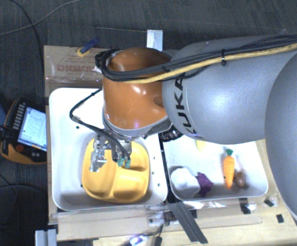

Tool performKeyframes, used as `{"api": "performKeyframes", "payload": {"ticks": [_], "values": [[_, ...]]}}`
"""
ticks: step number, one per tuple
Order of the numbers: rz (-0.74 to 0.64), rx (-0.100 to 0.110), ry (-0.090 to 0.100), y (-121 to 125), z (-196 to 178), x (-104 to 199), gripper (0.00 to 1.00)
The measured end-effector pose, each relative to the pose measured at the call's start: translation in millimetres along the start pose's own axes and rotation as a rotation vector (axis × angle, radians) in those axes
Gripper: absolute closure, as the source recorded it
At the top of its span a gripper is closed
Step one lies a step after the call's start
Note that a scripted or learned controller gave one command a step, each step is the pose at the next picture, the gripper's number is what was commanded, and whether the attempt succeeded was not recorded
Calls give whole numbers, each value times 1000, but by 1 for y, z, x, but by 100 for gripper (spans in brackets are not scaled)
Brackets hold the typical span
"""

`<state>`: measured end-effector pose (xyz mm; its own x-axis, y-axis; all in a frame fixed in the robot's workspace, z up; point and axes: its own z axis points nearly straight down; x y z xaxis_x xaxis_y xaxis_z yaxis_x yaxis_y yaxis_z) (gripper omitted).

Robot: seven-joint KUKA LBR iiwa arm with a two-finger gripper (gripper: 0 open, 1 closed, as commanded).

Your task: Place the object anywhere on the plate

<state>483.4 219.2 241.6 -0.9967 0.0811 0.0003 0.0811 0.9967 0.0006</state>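
hard to call the progress here — nothing clearly seated on the plate (118,181) yet, nothing clearly in hand either.

yellow plate low in the left bin (61,137), lower centre-left of the frame, divided into compartments, with much of its upper part covered by the gripper (110,157). gripper hanging right over the plate's upper edge, below the orange band (133,94) of the arm (225,96). a small green bit visible at the tool's lower right, just above the plate — part of the tool or a carried thing, impossible to say. gripper state: cannot tell, too much clutter and shadow around the tool.

candidate objects over in the right bin (261,188), lower right of the frame: a carrot (229,170) standing roughly upright in the picture, a brownish thing (239,179) just beside it, a purple thing (204,183) and a white lump (183,181) touching or nearly touching each other near the bin's left wall. which of these counts as the object, unclear.

judged from the layout: either at the drop point with something too small to make out, or hovering with nothing carried. if the latter, all of the work left — fetch from the right bin, carry across the divider, set down on the yellow surface. no loose item visible on the exposed part of the plate, so placement best treated as not yet done.

left of the tabletop, a handheld controller (22,132) with a lit screen on dark carpet.
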Motion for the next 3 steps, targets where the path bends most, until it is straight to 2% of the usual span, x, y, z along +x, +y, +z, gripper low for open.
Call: {"api": "performKeyframes", "payload": {"ticks": [1,2,3], "values": [[14,-1,-3,-32,-33,-4,100],[0,0,-3,-1,-63,-6,100],[39,0,0,-37,-14,-4,100]]}}
